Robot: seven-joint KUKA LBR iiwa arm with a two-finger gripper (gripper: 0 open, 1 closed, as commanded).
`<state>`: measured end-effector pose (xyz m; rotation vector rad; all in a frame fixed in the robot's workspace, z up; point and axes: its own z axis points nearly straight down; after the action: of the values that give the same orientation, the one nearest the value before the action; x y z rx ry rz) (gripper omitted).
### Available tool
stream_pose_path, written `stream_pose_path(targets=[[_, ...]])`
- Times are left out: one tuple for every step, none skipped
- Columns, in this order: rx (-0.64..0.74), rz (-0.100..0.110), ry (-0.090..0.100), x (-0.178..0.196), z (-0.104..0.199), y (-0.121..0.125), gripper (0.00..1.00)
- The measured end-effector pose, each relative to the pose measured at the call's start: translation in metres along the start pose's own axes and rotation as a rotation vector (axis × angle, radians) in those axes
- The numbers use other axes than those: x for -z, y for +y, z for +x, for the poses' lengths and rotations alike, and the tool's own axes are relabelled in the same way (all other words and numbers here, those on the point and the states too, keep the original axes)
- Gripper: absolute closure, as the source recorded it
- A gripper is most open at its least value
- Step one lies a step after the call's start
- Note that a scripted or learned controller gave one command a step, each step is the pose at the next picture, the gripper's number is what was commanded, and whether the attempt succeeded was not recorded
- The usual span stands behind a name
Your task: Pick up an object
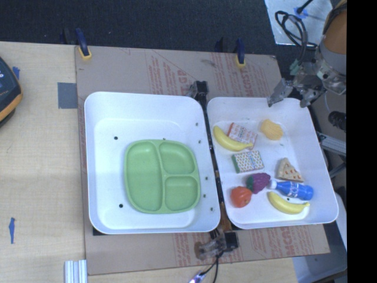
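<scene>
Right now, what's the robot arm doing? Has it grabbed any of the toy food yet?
Gripper open, at right bin's far rim, holding nothing. Nearest item: yellow piece, untouched. Nothing in the way.

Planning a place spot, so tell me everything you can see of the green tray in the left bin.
The green tray is a pale green, plastic-looking plate with rounded corners and three compartments: one long one on its left, two smaller ones on its right. It lies flat, right side up, on the floor of the left bin, slightly rotated. Nothing lies on it.
</scene>
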<state>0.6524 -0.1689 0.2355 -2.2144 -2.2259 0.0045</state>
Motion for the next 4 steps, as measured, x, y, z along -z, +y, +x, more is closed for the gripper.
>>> stream_pose_path(targets=[[0.0, 0.002, 0.0, -0.079, -0.007, -0.019, 0.0], [0.001, 0.001, 0.0, -0.118, 0.068, -0.048, 0.0], [0.0, 0.002, 0.0, -0.145, 0.071, -0.107, 0.0], [-0.001, 0.001, 0.001, -0.145, 0.051, -0.176, 0.0]])
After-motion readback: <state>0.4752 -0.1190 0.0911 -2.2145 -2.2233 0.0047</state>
